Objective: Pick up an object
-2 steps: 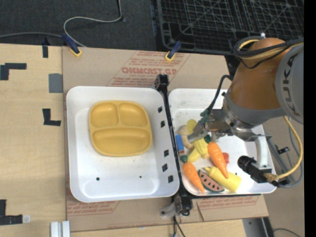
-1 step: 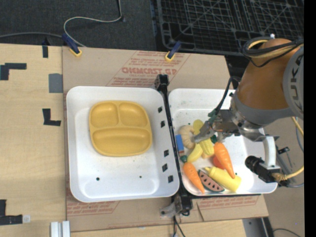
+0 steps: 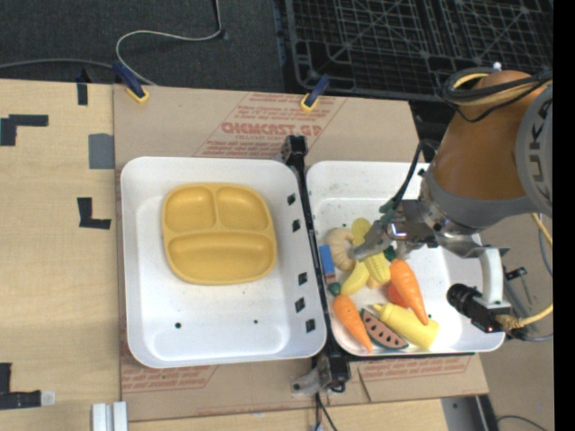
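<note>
The right bin (image 3: pixel 359 180) holds a pile of toy food. In it are an orange carrot (image 3: pixel 407 285), a second carrot (image 3: pixel 349 320), a watermelon slice (image 3: pixel 383 327), a yellow squash (image 3: pixel 411 324), a corn cob (image 3: pixel 377 268), a yellow lemon-like piece (image 3: pixel 356 279), a beige piece (image 3: pixel 337 239) and a small blue block (image 3: pixel 327 259). My gripper (image 3: pixel 375 243) hangs low over the middle of this pile, just above the corn cob and beside the yellow-green piece (image 3: pixel 361 229). The wrist hides part of the pile.
The left bin (image 3: pixel 144 330) carries a yellow divided plate (image 3: pixel 218 233). A black divider (image 3: pixel 304 232) runs between the two bins. The arm's grey and orange body (image 3: pixel 490 151) covers the right bin's far right corner. A black fitting (image 3: pixel 472 303) sits at that bin's right rim.
</note>
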Robot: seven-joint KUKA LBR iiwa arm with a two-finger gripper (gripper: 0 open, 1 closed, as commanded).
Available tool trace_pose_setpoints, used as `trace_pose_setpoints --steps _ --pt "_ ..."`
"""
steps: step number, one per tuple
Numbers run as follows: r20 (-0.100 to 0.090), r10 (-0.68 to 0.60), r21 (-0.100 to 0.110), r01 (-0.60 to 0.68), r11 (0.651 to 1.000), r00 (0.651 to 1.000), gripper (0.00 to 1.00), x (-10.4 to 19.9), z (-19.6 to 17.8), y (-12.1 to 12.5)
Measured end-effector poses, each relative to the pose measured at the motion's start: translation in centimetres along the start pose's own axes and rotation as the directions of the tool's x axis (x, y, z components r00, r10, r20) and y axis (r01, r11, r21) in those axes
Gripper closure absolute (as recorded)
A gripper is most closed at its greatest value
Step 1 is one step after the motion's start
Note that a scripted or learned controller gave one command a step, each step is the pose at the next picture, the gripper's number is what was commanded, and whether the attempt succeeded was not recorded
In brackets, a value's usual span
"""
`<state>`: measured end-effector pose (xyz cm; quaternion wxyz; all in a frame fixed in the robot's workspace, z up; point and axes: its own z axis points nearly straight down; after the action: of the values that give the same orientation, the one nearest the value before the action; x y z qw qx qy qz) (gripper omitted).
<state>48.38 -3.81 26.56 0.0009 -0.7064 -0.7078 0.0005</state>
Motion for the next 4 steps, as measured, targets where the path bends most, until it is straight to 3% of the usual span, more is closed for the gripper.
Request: trace_pose_setpoints --steps 2,3,4 --pt "0.000 -0.001 0.000 0.001 1.000 1.000 1.00 2.4 0.2 0.0" --pt "0.001 0.000 0.000 0.000 1.000 1.000 1.00 -0.1 0.2 0.0" --pt "0.000 -0.001 0.000 0.001 1.000 1.000 1.00 0.9 0.2 0.0"
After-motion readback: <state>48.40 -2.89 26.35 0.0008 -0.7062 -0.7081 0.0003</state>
